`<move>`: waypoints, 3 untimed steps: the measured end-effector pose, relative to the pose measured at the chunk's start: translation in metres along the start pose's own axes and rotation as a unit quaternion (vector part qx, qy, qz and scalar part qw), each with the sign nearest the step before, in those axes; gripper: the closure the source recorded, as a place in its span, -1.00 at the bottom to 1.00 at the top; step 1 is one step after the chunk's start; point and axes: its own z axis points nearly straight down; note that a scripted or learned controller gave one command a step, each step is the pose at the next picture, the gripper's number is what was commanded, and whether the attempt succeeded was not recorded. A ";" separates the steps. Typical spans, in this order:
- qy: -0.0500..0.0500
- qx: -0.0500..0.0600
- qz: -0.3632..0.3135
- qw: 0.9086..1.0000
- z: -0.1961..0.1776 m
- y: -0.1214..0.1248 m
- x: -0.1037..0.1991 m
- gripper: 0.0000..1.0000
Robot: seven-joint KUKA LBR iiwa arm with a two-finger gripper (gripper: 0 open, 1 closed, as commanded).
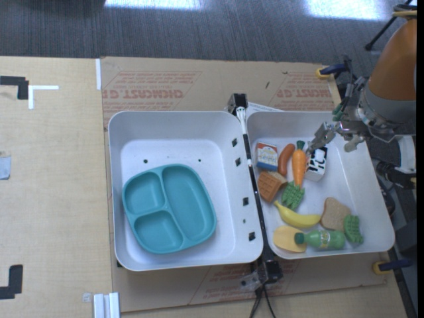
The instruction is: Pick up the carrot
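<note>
I see the carrot [300,166] lying in the right bin [371,197], orange with a green top pointing away from me, its length running toward the near rim. I'll use it as my landmark. Just to its left, almost touching, lies an orange-red sausage [285,159], and left of that a small red-and-white carton [267,156]. Just right of the carrot is a black-and-white carton [318,162]. Below the carrot sit a green leafy piece [292,195] and a brown waffle-like piece [270,185], then a banana [297,216], a bread slice [335,213] and a green bottle [320,240] nearer the front rim.

The hand [329,135] hangs up and to the right of the carrot, over the black-and-white carton and apart from the carrot itself. From here I cannot tell whether the hand is open or closed; the metal parts blur together. I see nothing held in it.

Well left of the carrot, the left bin [132,131] holds a teal divided plate [169,208]. Both bins rest on the counter [53,177].
</note>
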 end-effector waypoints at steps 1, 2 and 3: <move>-0.005 -0.014 -0.038 0.999 0.085 0.007 0.021 -1.00; -0.001 -0.026 0.146 0.989 0.090 0.014 0.023 -1.00; -0.004 -0.026 0.145 0.989 0.080 0.014 0.020 1.00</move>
